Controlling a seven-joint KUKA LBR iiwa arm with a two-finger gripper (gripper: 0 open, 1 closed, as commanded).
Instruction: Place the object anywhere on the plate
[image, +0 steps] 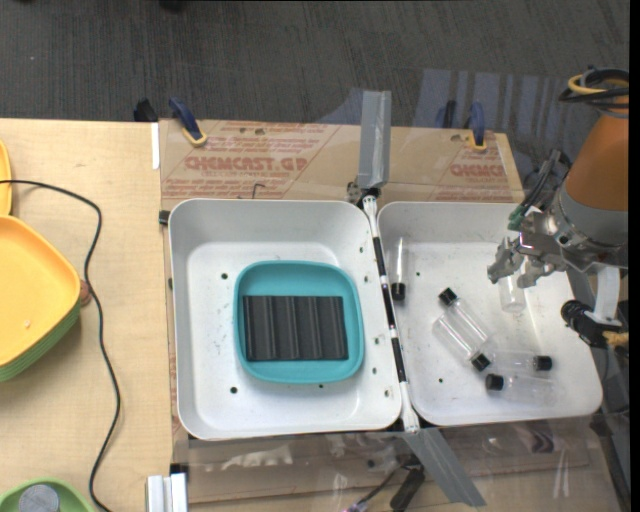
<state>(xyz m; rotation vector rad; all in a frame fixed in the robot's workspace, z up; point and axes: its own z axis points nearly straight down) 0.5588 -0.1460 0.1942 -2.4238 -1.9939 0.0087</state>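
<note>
A teal plate (298, 375) with a dark ribbed middle lies in the left bin (200, 300). Several clear vials with black caps lie in the right bin (430, 395): one long vial (462, 335) near the middle, another (520, 362) by the front right. My gripper (513, 272) hangs over the right bin's far right part, well right of the plate. A clear vial (512, 295) stands upright between its fingertips and the gripper is shut on it. The vial is faint against the white bin floor.
A thin clear tube (397, 268) rests along the divider between the bins. Loose black caps (447, 296) dot the right bin. Yellow dishes (30, 300) and a black cable (100, 330) sit on the wooden table at left. Cardboard lies behind the bins.
</note>
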